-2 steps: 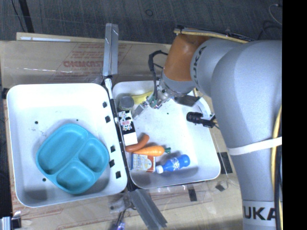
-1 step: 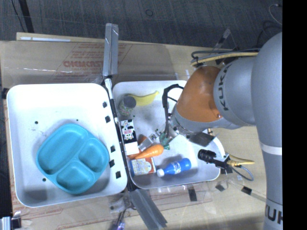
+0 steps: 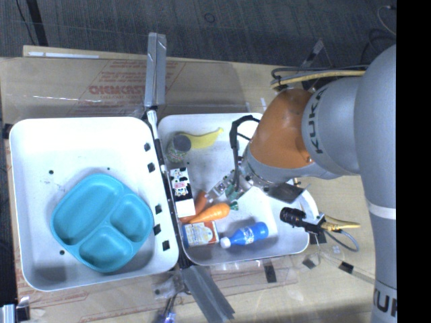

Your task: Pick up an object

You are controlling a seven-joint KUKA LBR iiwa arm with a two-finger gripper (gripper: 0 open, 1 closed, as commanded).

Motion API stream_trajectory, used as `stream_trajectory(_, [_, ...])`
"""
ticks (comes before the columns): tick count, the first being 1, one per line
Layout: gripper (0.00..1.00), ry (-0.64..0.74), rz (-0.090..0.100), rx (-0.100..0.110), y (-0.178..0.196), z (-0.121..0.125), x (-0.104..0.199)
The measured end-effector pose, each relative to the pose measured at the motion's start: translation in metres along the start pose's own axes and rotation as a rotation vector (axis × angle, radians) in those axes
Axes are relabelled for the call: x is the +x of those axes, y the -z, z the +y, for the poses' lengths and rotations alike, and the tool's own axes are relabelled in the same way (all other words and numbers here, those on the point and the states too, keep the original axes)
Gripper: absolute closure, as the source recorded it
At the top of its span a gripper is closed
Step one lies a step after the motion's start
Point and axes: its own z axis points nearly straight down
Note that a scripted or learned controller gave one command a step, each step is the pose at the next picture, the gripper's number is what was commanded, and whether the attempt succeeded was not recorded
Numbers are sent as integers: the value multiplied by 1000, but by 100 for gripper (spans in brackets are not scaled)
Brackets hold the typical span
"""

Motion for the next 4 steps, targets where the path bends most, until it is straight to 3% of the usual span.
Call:
stream_trajectory(1, [0, 0, 0, 0, 0, 0, 0])
stream_trajectory(2, [0, -106, 0, -1, -30, -75, -33])
stream_trajectory(3, [100, -102, -1, -3, -19, -73, -34])
stream_trajectory(4, [100, -401, -2, -2, 94, -58, -8])
